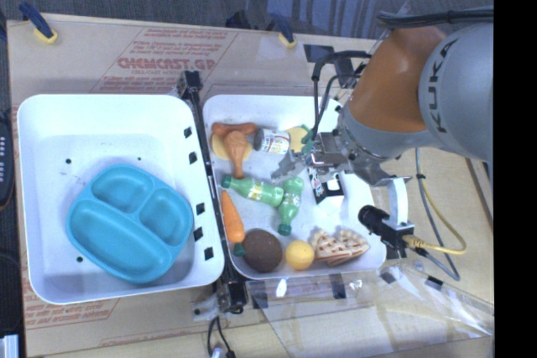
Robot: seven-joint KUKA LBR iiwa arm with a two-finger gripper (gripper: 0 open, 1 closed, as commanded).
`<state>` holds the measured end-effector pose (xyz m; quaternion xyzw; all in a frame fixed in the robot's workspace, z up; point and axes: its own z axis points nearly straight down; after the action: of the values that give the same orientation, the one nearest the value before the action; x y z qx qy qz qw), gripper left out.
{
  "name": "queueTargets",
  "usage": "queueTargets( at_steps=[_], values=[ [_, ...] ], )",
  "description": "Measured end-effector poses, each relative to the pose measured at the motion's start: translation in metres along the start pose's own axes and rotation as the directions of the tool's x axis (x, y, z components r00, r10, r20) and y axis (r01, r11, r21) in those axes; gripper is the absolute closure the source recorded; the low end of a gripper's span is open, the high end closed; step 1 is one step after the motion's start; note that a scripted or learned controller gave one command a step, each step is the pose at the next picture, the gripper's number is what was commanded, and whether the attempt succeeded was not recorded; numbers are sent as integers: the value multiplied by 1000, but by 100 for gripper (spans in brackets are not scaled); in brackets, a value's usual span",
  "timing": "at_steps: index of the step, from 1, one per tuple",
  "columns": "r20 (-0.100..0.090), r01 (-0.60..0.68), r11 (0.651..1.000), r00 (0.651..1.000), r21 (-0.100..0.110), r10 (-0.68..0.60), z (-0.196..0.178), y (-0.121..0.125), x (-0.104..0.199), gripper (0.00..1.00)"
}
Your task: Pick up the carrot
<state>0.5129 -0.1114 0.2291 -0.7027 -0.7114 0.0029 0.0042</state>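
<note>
Even, fairly bright overhead light falls on the left bin point(50, 130), whose white floor looks slightly bluish beneath soft shadows along its walls. Right of it, clear plastic film point(394, 306) shows faint glare. The picture is mildly soft and grainy.

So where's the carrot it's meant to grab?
The carrot lies in the right bin, along its left wall near the front, beside the green bottles and just above the brown avocado. The gripper hovers further right.
</note>
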Motion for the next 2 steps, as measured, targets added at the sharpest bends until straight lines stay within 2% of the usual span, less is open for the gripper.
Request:
queueTargets(
  at_steps=[1,2],
  values=[
    [29,282,959,959,-38,-281,117,11,12,0],
    [5,201,980,980,-9,-201,34,30,90,0]
  ],
)
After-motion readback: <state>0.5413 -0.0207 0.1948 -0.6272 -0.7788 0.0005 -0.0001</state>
